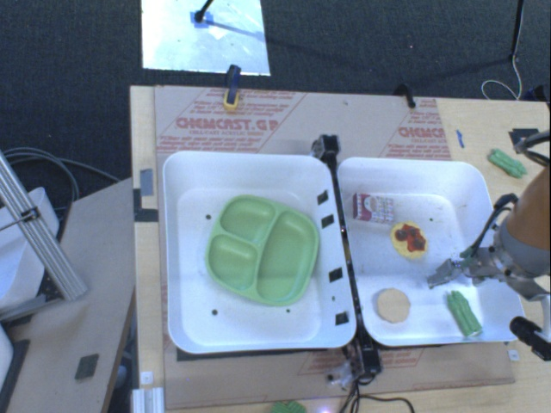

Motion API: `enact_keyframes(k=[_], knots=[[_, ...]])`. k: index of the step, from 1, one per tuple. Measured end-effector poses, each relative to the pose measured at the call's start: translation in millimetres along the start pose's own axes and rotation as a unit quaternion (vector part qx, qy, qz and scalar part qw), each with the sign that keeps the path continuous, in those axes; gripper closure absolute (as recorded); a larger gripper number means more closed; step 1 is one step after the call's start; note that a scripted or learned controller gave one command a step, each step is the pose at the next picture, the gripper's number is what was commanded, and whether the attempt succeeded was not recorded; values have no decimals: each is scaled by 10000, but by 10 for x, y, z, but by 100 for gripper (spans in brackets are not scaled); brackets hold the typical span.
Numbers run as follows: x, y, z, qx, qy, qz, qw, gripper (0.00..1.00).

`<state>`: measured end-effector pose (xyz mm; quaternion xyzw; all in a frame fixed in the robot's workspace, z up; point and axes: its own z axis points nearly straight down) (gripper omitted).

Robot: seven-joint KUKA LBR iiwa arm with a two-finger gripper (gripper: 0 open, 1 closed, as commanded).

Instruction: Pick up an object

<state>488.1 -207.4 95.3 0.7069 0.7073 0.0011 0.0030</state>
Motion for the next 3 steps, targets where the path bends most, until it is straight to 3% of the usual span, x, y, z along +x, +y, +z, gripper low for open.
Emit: enact_keyframes(k=[3], knots=[[10,-13,108,16,15,7,10000,0]])
